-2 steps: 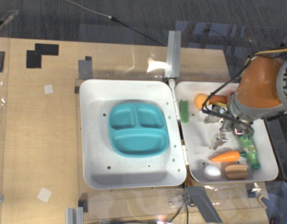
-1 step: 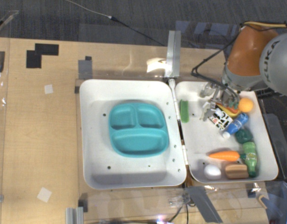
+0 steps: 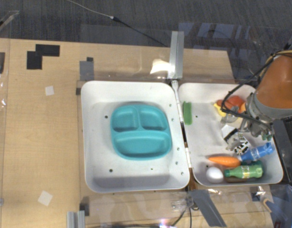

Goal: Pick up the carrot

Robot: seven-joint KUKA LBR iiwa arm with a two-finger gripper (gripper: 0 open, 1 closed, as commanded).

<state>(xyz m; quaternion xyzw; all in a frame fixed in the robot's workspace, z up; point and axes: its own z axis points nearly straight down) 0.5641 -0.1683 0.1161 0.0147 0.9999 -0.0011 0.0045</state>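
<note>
Tool (image 3: 237, 144) low in right bin (image 3: 199, 167), can't tell its grip state, too cluttered. Carrot (image 3: 224, 161) lies just below-left of it, apart. Green bottle (image 3: 243, 172) and white egg (image 3: 214, 174) beyond the carrot; blue bottle (image 3: 257, 152) right beside tool, possibly touching.

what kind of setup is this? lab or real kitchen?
Most likely a robot manipulation lab, not a kitchen. A wooden bench bears two white bins clamped side by side, the items look like toy food such as the carrot and egg, and a cable trails across grey carpet.
</note>
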